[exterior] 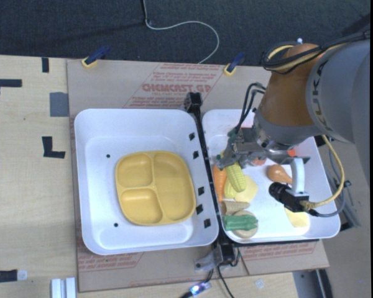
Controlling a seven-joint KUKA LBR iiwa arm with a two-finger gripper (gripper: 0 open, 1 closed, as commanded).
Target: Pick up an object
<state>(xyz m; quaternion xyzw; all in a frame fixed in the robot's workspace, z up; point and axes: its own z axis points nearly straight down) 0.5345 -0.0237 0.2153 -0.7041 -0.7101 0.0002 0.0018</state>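
Gripper [231, 159]: low in right bin [323, 228], at the bin's left side; cannot tell the state of the jaws, wrist hides them.
Corn cob [236, 177]: just below gripper, lying beside carrot [219, 182] on a yellow wedge [247, 193].
Handling, judged: toy food, likely light, stiff, slick plastic; may skid.
Hold point: across cob's middle, narrow axis.
Left bin [87, 166]: holds yellow divided plate [154, 187].

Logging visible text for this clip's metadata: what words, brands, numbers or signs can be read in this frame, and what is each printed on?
"CHEMCAST" in red, upside down, on the brown board behind the bins; the characters after it and the smaller red lines around it are too blurred to read.
Dark letters on the grey arm, cut off and unreadable.
Nothing legible elsewhere.
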